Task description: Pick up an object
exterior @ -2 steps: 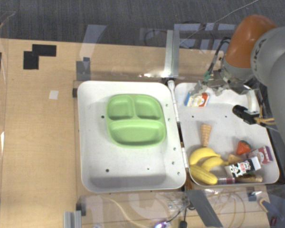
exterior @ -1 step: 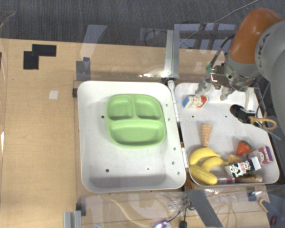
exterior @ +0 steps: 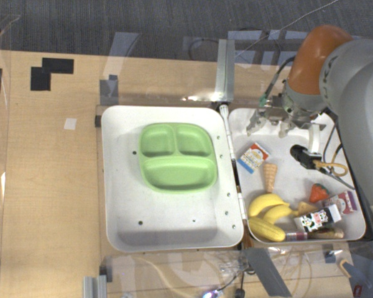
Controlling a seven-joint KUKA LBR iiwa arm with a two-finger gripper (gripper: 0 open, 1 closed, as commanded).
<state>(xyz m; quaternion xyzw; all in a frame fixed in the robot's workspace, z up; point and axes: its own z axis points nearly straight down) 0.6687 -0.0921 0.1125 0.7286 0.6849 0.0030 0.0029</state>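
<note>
Nearest obj: small carton (exterior: 252,158), red & white w/ a blue patch, boxy, printed card look, lying flat and turned at an angle.
Carton pos: upper-left part of right bin (exterior: 283,146), near the wall shared w/ left bin (exterior: 121,228).
Carton vs hand: hand (exterior: 267,128) is over the bin's far edge; carton sits just below it in view, slightly left, apart from it.
Hand state: metal, pale grey, pointing down; how far open can't be told from this angle, and nothing is seen gripped.
Arm: grey arm (exterior: 354,85) w/ orange band (exterior: 314,58), coming in from the right.
Cone: waffle cone (exterior: 270,176), tan, ribbed, tapering to a point at the bottom; just beside carton, lower right.
Bananas: bananas (exterior: 268,215), yellow, smooth, curved bunch, in the bin's near-left corner.
Other bits: red piece (exterior: 319,192) w/ green top, glossy; b/w carton (exterior: 321,218), cow-patch print, on its side; pink packet (exterior: 347,201) by the right wall. All well apart from hand.
Plate: green plate (exterior: 177,156), matte plastic, rounded corners, 3 compartments, mid left bin.
Bins: white, shallow, smooth, rounded corners, side by side.
Bench: bench (exterior: 43,185), pale wood grain.
</note>
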